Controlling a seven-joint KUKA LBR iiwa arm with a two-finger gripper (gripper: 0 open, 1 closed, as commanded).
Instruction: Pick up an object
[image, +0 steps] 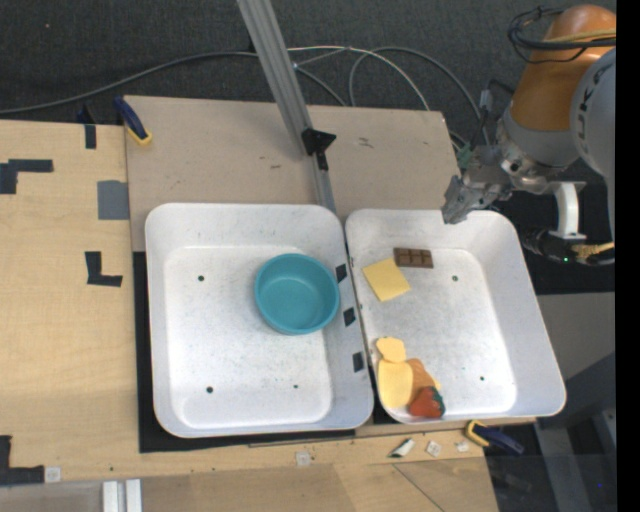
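Bowl (296, 292) is the biggest pick candidate, sitting upright, right of centre in the left bin (180, 400), with bare floor all round it. Arm (560, 80) is reaching in from the right, and the gripper (458, 208) is hovering over the back rim of the right bin (530, 330), nothing between its tips; how far they are parted is too small to tell. Right bin is holding the smaller stuff: yellow-orange pile (405, 380) with a red bit at the front-left, yellow square (386, 280) near the back-left wall, brown bar (413, 258) just behind it, apparently apart from it.

Judgement: no grasp started, arm is only approaching. Bar and square are the closest targets but lying flat, so a pinch is likely needing a straight-down drop with tips straddling the short side. Square is sitting close to the shared wall, so clearance is tight there. Centre and right floor of the right bin are offering open room for descent. Pile is crowding the front wall, riskier.
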